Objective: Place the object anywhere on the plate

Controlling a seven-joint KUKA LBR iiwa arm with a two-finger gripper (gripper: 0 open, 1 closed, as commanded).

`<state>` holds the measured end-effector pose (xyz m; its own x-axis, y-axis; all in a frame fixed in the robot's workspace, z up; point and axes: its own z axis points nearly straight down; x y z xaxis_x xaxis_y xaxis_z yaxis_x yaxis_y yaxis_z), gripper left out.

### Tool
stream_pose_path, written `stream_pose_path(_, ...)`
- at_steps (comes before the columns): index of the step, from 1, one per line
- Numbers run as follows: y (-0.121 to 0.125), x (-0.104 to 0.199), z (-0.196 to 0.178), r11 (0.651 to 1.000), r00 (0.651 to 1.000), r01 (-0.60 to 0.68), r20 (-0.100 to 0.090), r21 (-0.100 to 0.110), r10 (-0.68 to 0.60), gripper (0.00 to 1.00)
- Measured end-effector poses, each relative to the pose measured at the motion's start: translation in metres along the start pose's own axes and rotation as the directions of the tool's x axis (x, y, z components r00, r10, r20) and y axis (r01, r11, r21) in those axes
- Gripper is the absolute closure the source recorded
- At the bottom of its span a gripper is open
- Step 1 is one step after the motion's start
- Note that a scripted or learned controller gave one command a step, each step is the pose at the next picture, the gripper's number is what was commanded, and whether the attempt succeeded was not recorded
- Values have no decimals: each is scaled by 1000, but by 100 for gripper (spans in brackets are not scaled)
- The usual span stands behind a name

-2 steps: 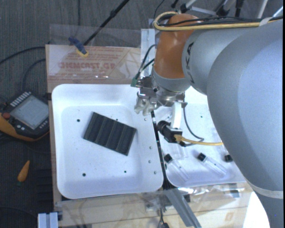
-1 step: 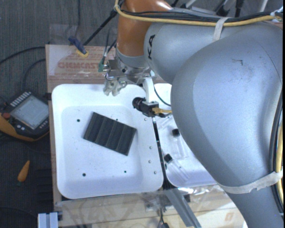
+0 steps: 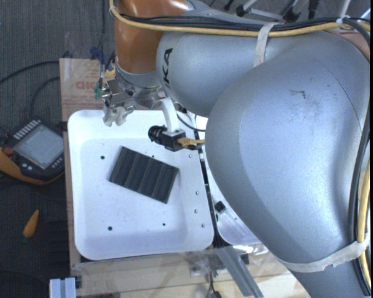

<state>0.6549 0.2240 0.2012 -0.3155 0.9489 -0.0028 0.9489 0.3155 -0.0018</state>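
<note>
A dark grey ribbed rectangular plate (image 3: 143,174) lies flat and slightly askew in the middle of the left white bin (image 3: 99,234). My gripper (image 3: 115,115) hangs over the bin's far left corner, up and to the left of the plate and apart from it. I see no loose object on the plate or on the bare bin floor around it. The large grey arm (image 3: 280,135) with its orange band (image 3: 143,17) covers the upper and right side of the view.
The arm hides nearly all of the right bin (image 3: 236,234). A black connector with a yellow cable (image 3: 165,136) juts from the wrist above the plate's far edge. A teach pendant (image 3: 34,151) and an orange tool (image 3: 30,223) lie on the floor at left.
</note>
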Motion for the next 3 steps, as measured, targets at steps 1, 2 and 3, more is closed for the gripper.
stream_pose_path(1, 0, 1, -8, 1000, 1000, 2, 4, 1, -2, 100)
stream_pose_path(2, 0, 1, -17, 1000, 1000, 3, 8, 3, -3, 100)
stream_pose_path(3, 12, -7, -25, 945, 945, 328, 0, -2, -328, 100)
